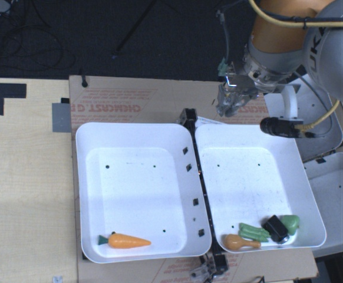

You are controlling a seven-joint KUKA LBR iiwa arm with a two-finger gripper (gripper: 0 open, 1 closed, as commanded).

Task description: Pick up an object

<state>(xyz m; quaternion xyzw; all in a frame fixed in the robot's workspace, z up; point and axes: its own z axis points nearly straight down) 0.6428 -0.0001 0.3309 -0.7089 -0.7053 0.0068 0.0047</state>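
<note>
An orange carrot (128, 240) with a green stub lies in the left bin (89, 140) near its front left corner. In the right bin (301, 164), at the front right corner, sits a cluster: a tan drumstick-shaped piece (240, 243), a green bean pod (253, 232), a small black block (276, 228) and a green piece (290, 221). My gripper (229, 106) hangs above the back edge of the right bin, near its left corner, far from all the objects. Nothing shows between its fingers.
The two white bins sit side by side on brown cardboard (136, 102), joined by a black clip strip (194, 175). A black cylinder (282, 127) juts out at the right bin's back right. Cables hang behind the arm.
</note>
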